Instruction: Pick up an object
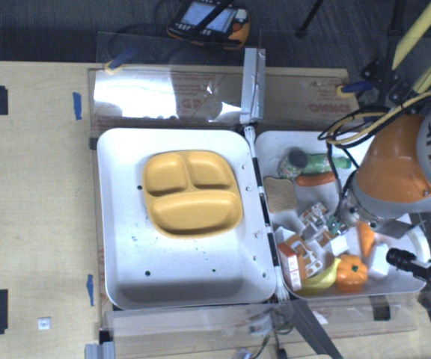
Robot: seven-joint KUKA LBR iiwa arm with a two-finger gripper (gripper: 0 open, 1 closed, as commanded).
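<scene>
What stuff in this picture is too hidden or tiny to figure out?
- Jaws: in the camera view, the arm's orange band and grey wrist cover them, so open or shut is unknown.
- Right bin: the arm hides its right part and whatever lies under there.
- Small packets: labels too small to read.
- Device behind the bench: screen too blurry.
- Yellow tray in the left bin: fully visible.

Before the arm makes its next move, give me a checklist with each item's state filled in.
1. Arm is over the right bin: ok.
2. Objects are there to pick: ok; a banana, an orange fruit and a carrot lie in that bin.
3. An object is held in the end effector: cannot tell.
4. Targets stand apart: not ok; the objects are crowded together.
5. Yellow divided tray lies in the left bin, away from the arm: ok.
</scene>
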